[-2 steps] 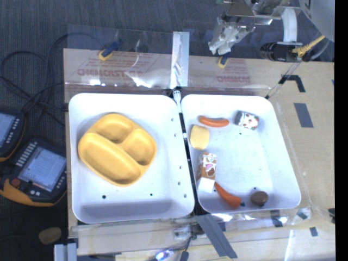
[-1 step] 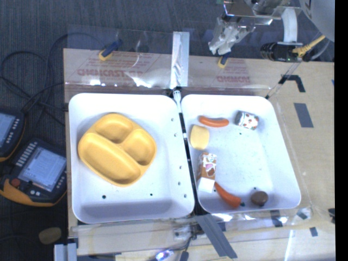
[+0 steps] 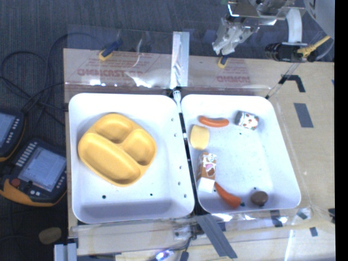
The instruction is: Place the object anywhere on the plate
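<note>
A yellow divided plate (image 3: 116, 148) lies in the left bin (image 3: 92, 203). The right bin (image 3: 272, 167) holds a sausage (image 3: 213, 122), a pale yellow piece (image 3: 199, 137), a small white and red packet (image 3: 247, 120), a brown and white wrapped snack (image 3: 207, 170), an orange-red chili-like piece (image 3: 227, 195) and a dark brown ball (image 3: 259, 198). My gripper (image 3: 225, 43) hangs high beyond the far rim of the right bin, above the bench, with nothing visible between its fingers.
A clear divider post (image 3: 180, 58) stands at the far end between the bins. Clamps (image 3: 110, 49) sit on the back edge of the bench. Pendant controllers (image 3: 32, 170) and cables lie on the floor at the left.
</note>
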Controlling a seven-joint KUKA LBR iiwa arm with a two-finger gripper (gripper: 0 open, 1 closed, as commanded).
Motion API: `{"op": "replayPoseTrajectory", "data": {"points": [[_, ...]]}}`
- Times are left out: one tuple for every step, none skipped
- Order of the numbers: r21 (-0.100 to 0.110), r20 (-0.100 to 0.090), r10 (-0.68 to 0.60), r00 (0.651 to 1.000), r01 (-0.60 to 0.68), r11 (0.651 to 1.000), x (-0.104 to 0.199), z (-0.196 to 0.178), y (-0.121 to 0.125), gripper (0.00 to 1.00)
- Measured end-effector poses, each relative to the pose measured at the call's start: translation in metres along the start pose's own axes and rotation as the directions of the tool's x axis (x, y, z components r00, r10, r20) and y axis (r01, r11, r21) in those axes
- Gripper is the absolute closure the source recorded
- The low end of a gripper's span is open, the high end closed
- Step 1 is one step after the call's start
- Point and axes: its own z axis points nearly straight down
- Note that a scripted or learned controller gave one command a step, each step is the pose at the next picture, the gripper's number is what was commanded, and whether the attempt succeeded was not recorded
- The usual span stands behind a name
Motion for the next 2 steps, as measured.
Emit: {"op": "replayPoseTrajectory", "data": {"points": [[-0.001, -0.001, 0.001, 1.000, -0.001, 1.000, -0.0372, -0.0002, -0.0001, 1.00], [-0.001, 0.000, 0.000, 1.000, 0.000, 1.000, -0.0443, -0.0003, 0.0000, 1.00]]}}
